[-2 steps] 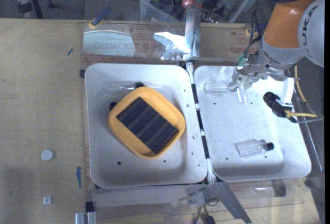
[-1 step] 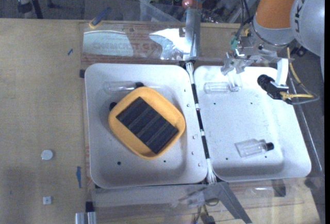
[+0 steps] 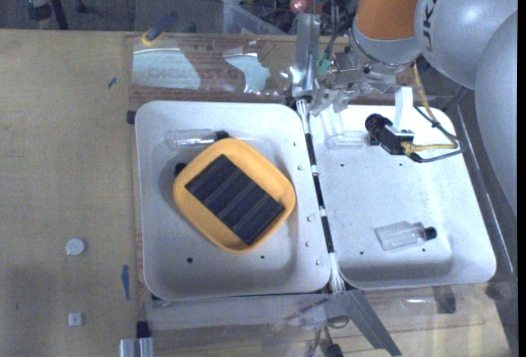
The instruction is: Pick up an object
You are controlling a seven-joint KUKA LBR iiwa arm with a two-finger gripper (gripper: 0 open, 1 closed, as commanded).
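While lying flat at centre-left in the left white bin [image 3: 156, 265], yellow square solar lamp with dark panel [image 3: 234, 194]: looks rigid, broad, slick, best pinched across opposite edges. Farther right, small clear plastic vial [image 3: 404, 234], light. Upper centre, gripper [image 3: 316, 96]: closure impossible to tell.

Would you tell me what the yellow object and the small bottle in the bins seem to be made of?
Yellow object: probably matte plastic or rubber, with a dark ribbed panel on top. Small bottle: apparently clear plastic or glass, since the white bin shows through it, with a dark cap.
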